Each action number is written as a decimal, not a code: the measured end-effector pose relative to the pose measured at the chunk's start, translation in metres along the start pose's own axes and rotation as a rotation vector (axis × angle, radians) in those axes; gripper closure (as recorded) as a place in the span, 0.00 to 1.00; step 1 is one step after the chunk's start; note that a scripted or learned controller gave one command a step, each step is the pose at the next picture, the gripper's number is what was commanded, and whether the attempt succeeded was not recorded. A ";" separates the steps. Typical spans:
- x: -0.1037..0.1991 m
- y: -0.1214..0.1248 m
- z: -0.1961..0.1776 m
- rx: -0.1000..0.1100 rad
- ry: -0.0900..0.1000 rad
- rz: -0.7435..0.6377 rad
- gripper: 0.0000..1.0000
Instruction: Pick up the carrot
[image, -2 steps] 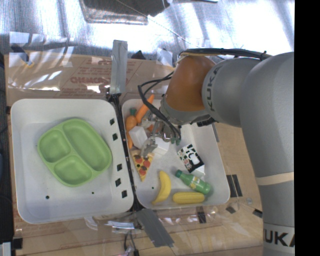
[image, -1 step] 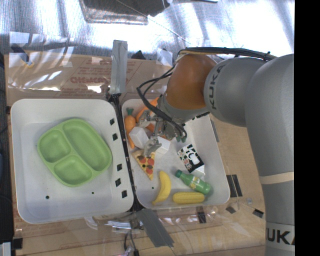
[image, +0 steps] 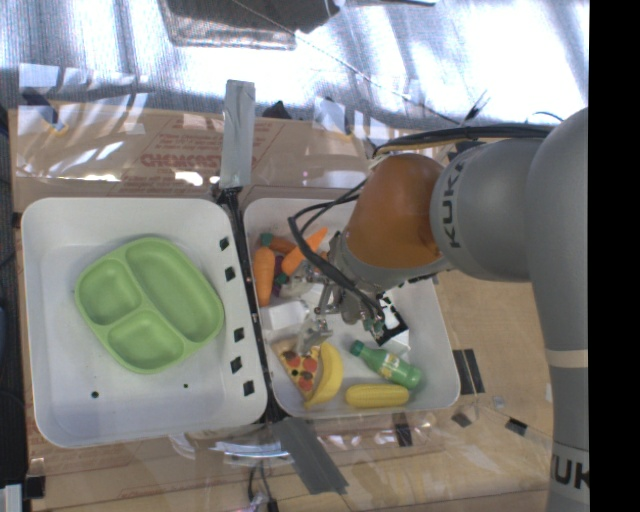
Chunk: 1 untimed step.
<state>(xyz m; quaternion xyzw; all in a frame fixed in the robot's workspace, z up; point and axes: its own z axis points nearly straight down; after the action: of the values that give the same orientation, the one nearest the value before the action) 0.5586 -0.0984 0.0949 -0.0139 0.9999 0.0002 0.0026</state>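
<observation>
The pincer (image: 318, 335), grip state unclear, should shift to the carrot (image: 264, 275) and straddle its width.

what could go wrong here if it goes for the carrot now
1. The orange toy carrot lies close to the left wall of the right white bin, so a finger may hit the wall.
2. More orange pieces crowd beside it, so the gripper could grab the wrong one.
3. The gripper sits nearer the pizza slice and yellow banana, so it may bump them.
</observation>
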 end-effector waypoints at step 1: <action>-0.059 -0.030 -0.095 0.003 -0.003 -0.030 0.00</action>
<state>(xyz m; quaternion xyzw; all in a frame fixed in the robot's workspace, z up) 0.6176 -0.1269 0.1899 -0.0291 0.9996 -0.0012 0.0041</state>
